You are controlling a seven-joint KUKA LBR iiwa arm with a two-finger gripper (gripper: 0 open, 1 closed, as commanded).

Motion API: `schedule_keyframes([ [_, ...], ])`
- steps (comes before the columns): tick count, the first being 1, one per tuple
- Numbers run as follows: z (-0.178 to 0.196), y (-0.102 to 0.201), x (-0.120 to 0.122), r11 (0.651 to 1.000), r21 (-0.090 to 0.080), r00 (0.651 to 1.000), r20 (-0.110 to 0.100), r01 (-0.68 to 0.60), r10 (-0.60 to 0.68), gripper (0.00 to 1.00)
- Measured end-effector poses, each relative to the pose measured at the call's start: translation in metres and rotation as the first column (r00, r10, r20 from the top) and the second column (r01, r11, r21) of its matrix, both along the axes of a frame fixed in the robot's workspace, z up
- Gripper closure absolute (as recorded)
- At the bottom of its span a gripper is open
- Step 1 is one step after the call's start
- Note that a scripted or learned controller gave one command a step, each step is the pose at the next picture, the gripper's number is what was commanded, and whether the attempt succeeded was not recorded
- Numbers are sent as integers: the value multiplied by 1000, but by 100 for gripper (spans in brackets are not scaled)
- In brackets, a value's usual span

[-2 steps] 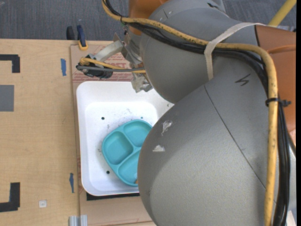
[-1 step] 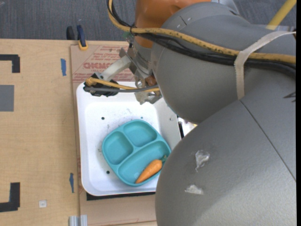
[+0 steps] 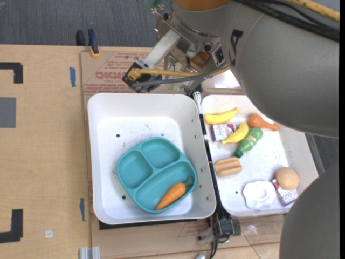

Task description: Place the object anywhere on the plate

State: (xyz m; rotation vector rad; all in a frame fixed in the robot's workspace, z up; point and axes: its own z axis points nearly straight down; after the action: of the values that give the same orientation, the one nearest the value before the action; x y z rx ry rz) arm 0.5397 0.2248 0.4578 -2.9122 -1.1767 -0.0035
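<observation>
The grey arm [image 3: 280,58] reaches over the right bin [image 3: 265,156], and we see its end effector [image 3: 188,61] above the back edge of the bins, but we cannot tell if it is spread or pressed together. In the left bin [image 3: 108,123] lies the teal plate [image 3: 137,169] with three compartments, and the orange carrot [image 3: 172,194] rests in its long front compartment, well apart from the end effector.
</observation>
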Motion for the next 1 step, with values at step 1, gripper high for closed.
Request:
schedule_keyframes([
  [1, -133, 0, -2, 996, -7, 996, -16, -91, 91, 100],
])
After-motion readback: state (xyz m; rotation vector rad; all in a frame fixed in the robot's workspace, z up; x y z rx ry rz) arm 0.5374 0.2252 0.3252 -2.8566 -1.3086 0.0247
